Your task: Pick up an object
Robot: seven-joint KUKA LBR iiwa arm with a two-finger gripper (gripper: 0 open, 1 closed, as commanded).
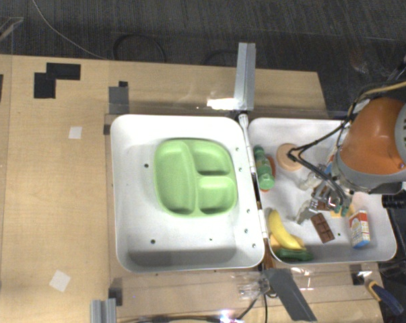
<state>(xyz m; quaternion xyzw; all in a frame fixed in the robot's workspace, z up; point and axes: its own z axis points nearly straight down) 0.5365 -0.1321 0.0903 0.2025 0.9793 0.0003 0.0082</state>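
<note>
White plastic, two shallow bins side by side on the wooden desk [48, 200]. The left bin [132, 247], around the middle of the frame, holds a pale green divided tray [192, 177] lying flat. The right bin [384, 247] carries the clutter — a green bottle [263, 169] along its left wall, a tan round thing [289, 158] just beside it, a yellow banana [282, 231] in the lower left corner with a dark green item [295, 254] touching its lower end, a brown chocolate bar [323, 228] near the middle, and a small white bottle with a red top [359, 228] to the right. The arm's orange band [371, 140] hangs over the bin's right side — the pincer [320, 204] is low, just above the chocolate bar. Whether it is released or clenched, I cannot tell; nothing shows between its tips.
</note>
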